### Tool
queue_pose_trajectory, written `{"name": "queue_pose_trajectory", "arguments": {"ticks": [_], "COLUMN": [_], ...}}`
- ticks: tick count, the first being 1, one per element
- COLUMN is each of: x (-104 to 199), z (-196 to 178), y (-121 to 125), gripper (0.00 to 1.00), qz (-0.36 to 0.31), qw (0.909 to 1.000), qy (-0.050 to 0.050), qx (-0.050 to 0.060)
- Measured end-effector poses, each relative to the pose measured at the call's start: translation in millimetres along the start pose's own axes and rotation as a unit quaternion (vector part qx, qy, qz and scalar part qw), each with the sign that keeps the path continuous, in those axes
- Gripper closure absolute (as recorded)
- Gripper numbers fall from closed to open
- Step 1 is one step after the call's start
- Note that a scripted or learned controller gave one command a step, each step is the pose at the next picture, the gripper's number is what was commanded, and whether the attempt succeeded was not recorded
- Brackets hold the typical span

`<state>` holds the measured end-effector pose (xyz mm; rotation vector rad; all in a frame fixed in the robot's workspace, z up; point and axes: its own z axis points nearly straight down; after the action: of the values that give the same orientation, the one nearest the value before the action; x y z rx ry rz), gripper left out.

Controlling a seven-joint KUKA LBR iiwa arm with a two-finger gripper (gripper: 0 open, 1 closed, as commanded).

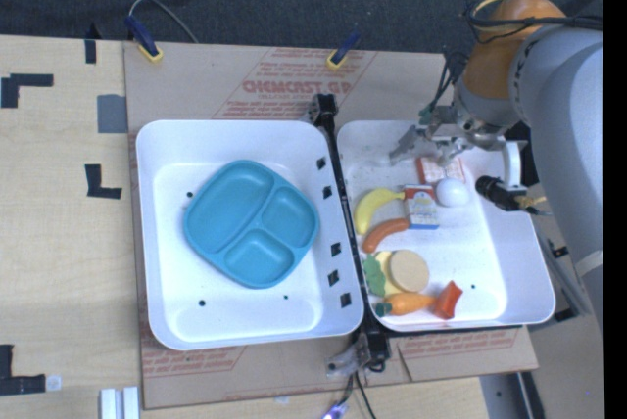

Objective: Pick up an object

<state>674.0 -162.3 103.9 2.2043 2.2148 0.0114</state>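
Objects for picking lie clustered in the right bin (509,300), and we count eight of them: one banana (375,205), one sausage (385,233), one small carton (422,209), one white ball (452,193), one red-and-white packet (433,170), one round tan biscuit (409,270), one carrot (409,303) and one red piece (449,300), with a bit of green (374,272) beside the biscuit that we cannot identify. We count two white bins on the tabletop (59,211); the left bin (162,300) holds a single blue divided plate (252,222) with three compartments. Two clamps with yellow and blue grips (144,39) sit at the far edge of the cardboard sheet (284,84) under the bins. The arm (558,104) reaches in from the right, and its end effector (428,141) hangs over the far part of the right bin. The packet and the white ball lie just near of it, closest of all the items; the carton and banana sit a little nearer and to the left, and the sausage, biscuit, carrot and red piece are well apart from it toward the near rim. We see nothing between its fingers, and we cannot tell whether they are spread or closed.
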Motion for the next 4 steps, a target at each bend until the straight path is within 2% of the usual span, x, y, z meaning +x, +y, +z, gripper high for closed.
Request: {"name": "queue_pose_trajectory", "arguments": {"ticks": [2, 3, 4], "x": [-0.4, 17.2, -33.9], "z": [8.9, 9.0, -33.8], "y": [-29.5, -63.4, -59.7], "gripper": [0.00, 0.00, 0.00], "qz": [0.001, 0.002, 0.002], "qw": [1.0000, 1.0000, 1.0000], "qy": [-0.003, -0.003, 0.002], "qx": [-0.005, -0.005, 0.008]}}
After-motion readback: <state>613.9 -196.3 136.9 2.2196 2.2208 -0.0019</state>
